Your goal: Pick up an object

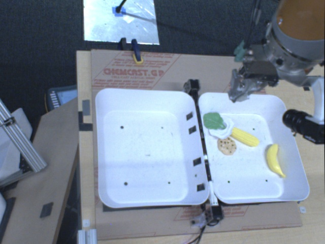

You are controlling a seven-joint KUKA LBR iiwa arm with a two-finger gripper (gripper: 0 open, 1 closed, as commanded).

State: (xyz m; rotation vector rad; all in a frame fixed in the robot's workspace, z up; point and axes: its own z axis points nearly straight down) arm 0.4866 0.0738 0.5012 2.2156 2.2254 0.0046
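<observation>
The right bin (292, 189) holds a green leafy piece (213, 120) lying on a white piece (224, 130), a yellow corn cob (245, 136), a brown cookie (227, 146) and a yellow banana (274, 160). My gripper (238, 93) hangs over the bin's far rim, above and to the right of the green piece. Nothing shows between its fingers. The arm's grey wrist and orange band rise toward the top right corner.
The left bin (101, 151) lies beside the right one, with black clips (195, 131) along the shared edge. A black cylinder (303, 125) juts in at the right bin's right side. A shiny sheet (121, 14) lies beyond the bench.
</observation>
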